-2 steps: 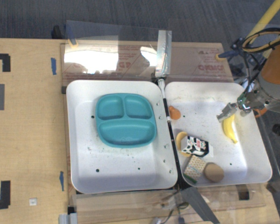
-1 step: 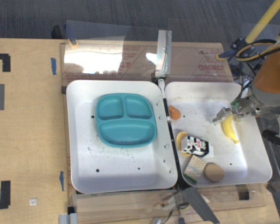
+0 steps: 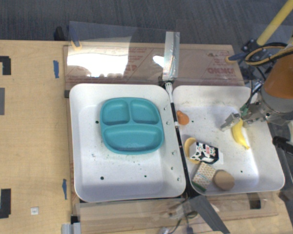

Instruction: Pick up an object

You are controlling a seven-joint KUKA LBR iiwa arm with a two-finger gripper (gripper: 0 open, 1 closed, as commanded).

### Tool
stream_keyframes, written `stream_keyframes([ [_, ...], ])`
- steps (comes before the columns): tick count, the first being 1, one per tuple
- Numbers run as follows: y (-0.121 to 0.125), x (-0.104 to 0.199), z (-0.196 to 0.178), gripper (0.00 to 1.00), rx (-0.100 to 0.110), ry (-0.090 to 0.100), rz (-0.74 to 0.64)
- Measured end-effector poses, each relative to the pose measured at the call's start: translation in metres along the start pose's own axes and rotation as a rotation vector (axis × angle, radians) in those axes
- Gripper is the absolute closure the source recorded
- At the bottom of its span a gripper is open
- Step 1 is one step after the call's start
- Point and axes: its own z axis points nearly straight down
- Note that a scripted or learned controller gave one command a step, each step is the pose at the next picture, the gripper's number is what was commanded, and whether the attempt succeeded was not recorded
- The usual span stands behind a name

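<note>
The right bin holds a yellow banana near its right side. Also in it are a small orange piece by the left wall, a black-and-white cow-patterned item on a yellow crescent, a checked wafer-like piece and a brown round object. My gripper reaches in from the right and sits low at the banana's upper end, touching or just above it. The arm's wrist hides how the banana meets the gripper.
The left bin holds a teal divided plate. A raised divider between the bins runs down the middle. A clear plastic sheet stands behind the bins. Cables and the orange-banded arm crowd the right edge.
</note>
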Motion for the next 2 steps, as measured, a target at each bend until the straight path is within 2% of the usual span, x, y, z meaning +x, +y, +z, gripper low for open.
stream_keyframes([
  [1,0.0,-0.004,-0.011,1.0,-0.002,-0.012,0.001],
  [2,-0.012,0.028,-0.11,1.0,0.0,-0.015,0.344],
])
